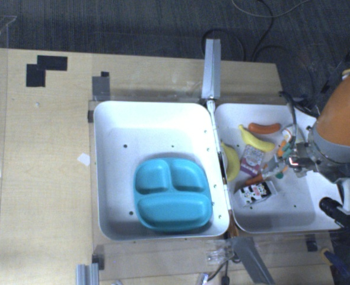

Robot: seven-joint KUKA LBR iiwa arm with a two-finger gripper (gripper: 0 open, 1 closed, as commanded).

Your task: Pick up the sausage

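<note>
Desk (44,177) of pale wood carries two shallow white bins side by side. Left bin (115,129) holds a blue divided plate (172,193), three compartments, sitting toward the near side. Right bin (293,212) holds the clutter. Arm (344,120) reaches in from the right, orange band over a grey wrist, hanging above the right bin's right half. Gripper (283,159) sits low over the bin's middle, just right of the small items — jaws too blurred and cluttered to call, cannot tell wide or narrow, nothing visibly between them.

Yellow banana (257,139) lies at a slant in the far half of the right bin. Second yellow piece (231,161) hugs the bin's left wall. Sausage (264,127) — red-orange, lying flat at the far side of the right bin, touching or just behind the banana, apart from the gripper. Pink packet (252,157) sits below the banana. Small black-and-white card (257,192) lies near the middle, nearer the camera.
</note>
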